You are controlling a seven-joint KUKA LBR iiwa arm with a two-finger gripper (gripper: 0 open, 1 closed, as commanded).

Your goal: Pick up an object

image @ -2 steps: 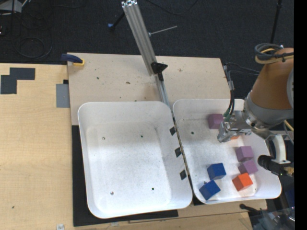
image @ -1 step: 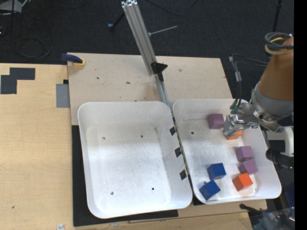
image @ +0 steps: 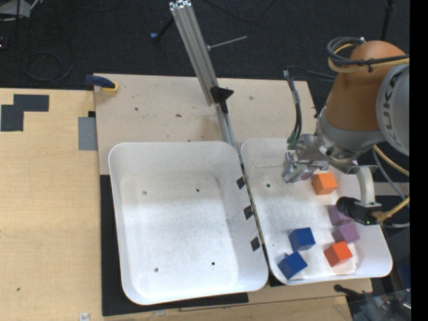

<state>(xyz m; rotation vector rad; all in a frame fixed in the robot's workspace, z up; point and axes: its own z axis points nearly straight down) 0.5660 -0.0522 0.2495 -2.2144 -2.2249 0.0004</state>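
Note:
The right bin (image: 267, 209) holds several small blocks. An orange block (image: 324, 182) lies just right of my gripper (image: 294, 172). Two blue blocks (image: 301, 238) (image: 292, 264) sit near the bin's front. A red-orange block (image: 338, 253) rests at the front right, with two purple blocks (image: 346, 233) (image: 336, 214) behind it. My gripper hangs over the back part of the right bin, left of the orange block, and nothing shows between its fingers. The wrist hides how the fingers stand.
The left bin (image: 134, 179) lies beside the right one, with a divider edge (image: 246, 199) between them. A slanted aluminium bar (image: 197, 52) rises behind the bins. The arm's orange band (image: 364, 79) and cables fill the right side above the bench.

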